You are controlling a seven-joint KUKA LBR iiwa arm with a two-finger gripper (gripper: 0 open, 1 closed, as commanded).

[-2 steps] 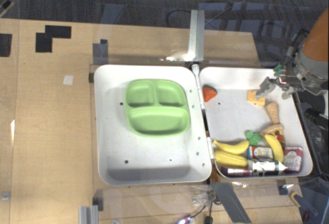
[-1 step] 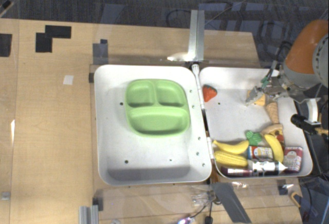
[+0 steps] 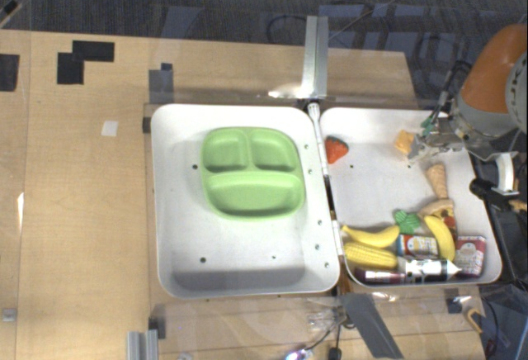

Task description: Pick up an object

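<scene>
Two white bins sit on the surface; the claw (image 3: 427, 135) hangs over the right bin's (image 3: 371, 193) far right corner, beside a small yellow chunk (image 3: 404, 141) (pale, lumpy). Its grip I cannot tell.

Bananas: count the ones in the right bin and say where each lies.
2. One banana lies along the pile's left side, above the corn cob. The other banana curves down the pile's right side, beside the bottles. More may be hidden underneath.
</scene>
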